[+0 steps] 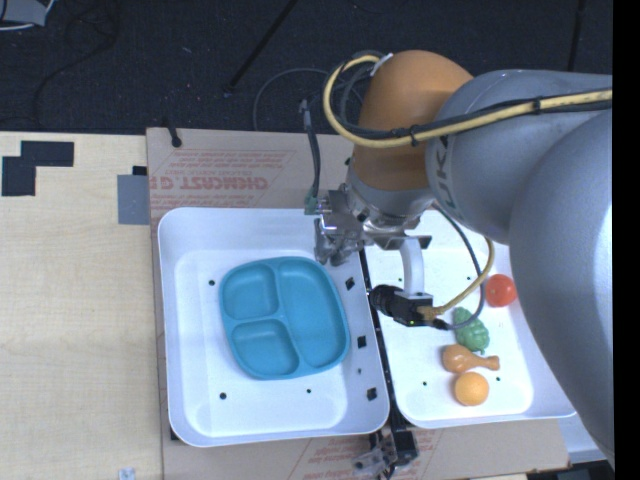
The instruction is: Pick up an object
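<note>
While the gripper (338, 238) hangs just off the upper right corner of the blue three-compartment plastic plate (280, 316), I cannot tell whether it is open or closed. Well right of the plate lie a small red ball (499, 290), a green lump (471, 331), an orange drumstick-shaped toy (466, 359) and an orange ball (471, 389).

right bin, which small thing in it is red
The red ball, topmost of the four in the view; below it lie a green piece, an orange piece and an orange ball.
</note>
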Controlling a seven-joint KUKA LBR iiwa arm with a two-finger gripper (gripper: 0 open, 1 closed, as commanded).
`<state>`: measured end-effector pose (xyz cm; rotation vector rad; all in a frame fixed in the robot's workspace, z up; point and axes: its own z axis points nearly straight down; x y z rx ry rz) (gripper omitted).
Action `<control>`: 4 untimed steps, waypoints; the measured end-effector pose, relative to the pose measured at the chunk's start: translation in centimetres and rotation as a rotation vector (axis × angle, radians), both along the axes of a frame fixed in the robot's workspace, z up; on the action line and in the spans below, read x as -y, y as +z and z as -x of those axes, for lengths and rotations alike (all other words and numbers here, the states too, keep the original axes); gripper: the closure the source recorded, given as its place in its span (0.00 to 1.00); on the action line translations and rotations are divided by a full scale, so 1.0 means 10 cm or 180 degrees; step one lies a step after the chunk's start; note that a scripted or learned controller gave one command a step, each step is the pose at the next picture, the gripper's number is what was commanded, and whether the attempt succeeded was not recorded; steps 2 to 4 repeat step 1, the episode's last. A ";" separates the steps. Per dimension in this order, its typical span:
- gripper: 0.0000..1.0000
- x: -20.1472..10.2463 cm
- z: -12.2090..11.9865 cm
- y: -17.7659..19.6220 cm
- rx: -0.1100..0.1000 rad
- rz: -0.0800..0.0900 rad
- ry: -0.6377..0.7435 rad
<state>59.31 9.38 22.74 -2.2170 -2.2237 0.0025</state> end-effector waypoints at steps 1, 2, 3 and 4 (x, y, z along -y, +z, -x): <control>0.00 0.01 0.00 -0.01 -0.0005 0.0001 -0.0004; 0.00 0.01 0.00 -0.01 -0.0005 0.0001 -0.0004; 0.00 0.01 0.00 -0.01 -0.0005 0.0001 -0.0004; 0.00 0.01 0.00 -0.01 -0.0005 0.0001 -0.0004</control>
